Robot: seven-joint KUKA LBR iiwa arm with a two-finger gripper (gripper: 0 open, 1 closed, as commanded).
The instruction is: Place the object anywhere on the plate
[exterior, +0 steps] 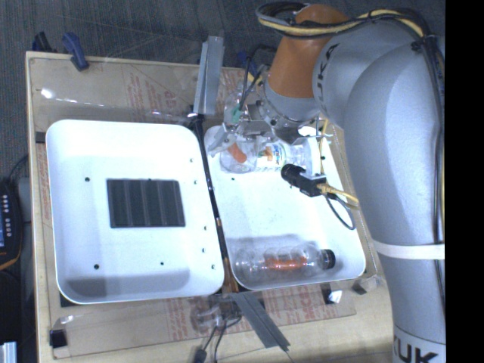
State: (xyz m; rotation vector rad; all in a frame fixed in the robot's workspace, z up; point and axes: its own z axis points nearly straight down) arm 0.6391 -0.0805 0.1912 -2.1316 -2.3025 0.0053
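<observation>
One clear bottle [281, 261] lies lengthwise along the right bin's [261, 210] near wall.

Two white bins side by side on a pale wooden bench [128, 89]. Left bin [76, 203] wide and shallow, with round corners and a few tiny dark holes in its floor. Right bin [265, 218] touching it along one long side. A shiny grey metal bar [209, 74] on the far side, just where the bins meet. Another grey metal strip [261, 325] on the near side, lying at a slant. A blue clamp [76, 50] on the far left corner of the bench. Dark floor [151, 6] all around. A black box [6, 218] at the far left edge.
</observation>
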